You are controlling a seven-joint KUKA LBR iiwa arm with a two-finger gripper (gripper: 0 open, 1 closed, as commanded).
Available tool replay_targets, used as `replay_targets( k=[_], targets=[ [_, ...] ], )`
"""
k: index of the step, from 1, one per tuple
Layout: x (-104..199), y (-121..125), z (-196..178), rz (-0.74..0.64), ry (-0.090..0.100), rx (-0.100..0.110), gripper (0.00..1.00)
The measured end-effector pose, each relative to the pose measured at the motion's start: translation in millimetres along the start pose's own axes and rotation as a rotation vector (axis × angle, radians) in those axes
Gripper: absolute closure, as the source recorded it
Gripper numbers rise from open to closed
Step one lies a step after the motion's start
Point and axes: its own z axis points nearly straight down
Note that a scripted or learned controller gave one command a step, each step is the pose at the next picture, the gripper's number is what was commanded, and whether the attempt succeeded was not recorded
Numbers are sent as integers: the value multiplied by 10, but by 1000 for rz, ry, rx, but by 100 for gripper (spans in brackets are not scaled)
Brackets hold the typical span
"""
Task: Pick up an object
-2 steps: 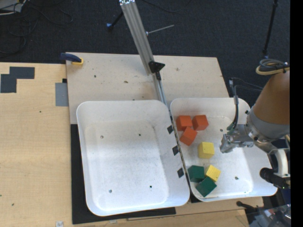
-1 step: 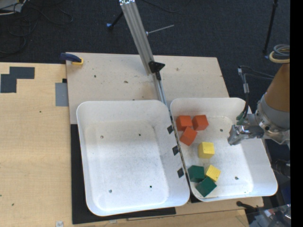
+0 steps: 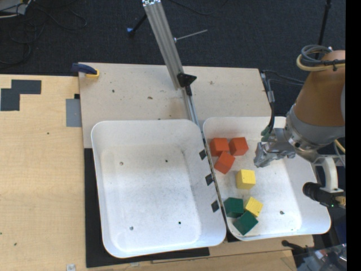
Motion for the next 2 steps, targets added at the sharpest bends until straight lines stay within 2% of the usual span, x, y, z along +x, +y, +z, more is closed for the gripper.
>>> replay_targets(
  k=[1, 2],
  targets=[
    [468, 151, 149, 0, 1, 3, 100],
    [1048, 198, 205, 0, 1, 4, 100]
  ],
)
